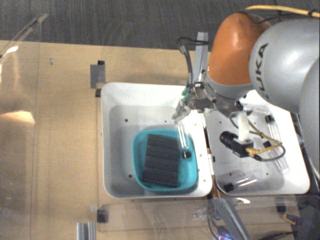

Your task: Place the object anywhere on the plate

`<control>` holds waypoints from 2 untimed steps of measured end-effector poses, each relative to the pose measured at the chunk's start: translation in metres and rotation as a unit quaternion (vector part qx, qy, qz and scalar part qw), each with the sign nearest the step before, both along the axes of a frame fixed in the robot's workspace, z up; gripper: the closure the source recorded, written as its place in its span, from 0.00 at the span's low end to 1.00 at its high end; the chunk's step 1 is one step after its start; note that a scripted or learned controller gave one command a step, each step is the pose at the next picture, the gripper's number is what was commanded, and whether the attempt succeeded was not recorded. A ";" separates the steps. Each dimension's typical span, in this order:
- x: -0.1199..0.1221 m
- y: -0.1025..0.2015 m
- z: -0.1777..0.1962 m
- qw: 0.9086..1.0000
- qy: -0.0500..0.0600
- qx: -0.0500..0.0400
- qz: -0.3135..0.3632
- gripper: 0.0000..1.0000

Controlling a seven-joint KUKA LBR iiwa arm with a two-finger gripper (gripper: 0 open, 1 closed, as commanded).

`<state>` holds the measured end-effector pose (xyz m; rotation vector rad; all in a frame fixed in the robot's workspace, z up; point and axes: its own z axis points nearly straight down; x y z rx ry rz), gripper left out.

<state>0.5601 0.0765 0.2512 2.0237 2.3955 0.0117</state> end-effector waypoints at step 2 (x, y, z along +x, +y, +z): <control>-0.042 -0.125 0.186 0.997 -0.002 -0.001 -0.074 0.00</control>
